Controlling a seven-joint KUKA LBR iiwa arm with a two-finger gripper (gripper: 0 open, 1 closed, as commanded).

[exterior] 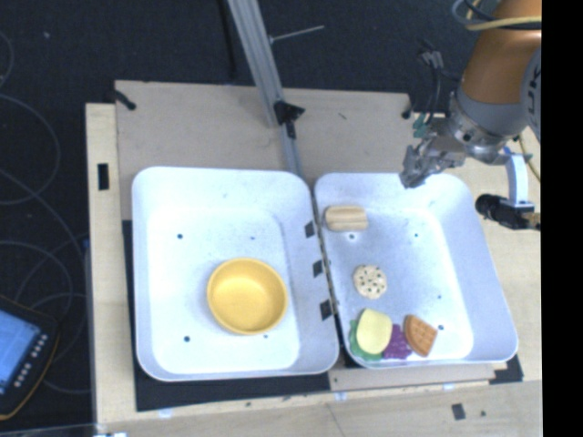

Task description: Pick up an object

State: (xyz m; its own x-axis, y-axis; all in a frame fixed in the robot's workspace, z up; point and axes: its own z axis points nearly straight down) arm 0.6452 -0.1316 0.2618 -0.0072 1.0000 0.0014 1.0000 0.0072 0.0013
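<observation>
My gripper (415, 173) hangs over the far edge of the right bin (455, 244), above its back rim, with nothing visible between its fingers. In that bin a tan bread roll (345, 218) lies near the far left corner. A round cookie (369, 281) sits in the middle left. At the near edge lie a yellow-green fruit (373, 331), a purple grape cluster (397, 344) and an orange waffle-like piece (420, 334). A yellow bowl (246, 295) rests in the left bin (182, 217).
A slanted metal rod (260, 57) runs from the top of the view down to the seam between the bins. Black clips (321, 267) sit along that seam. A tablet (18, 349) lies off the bench at the lower left.
</observation>
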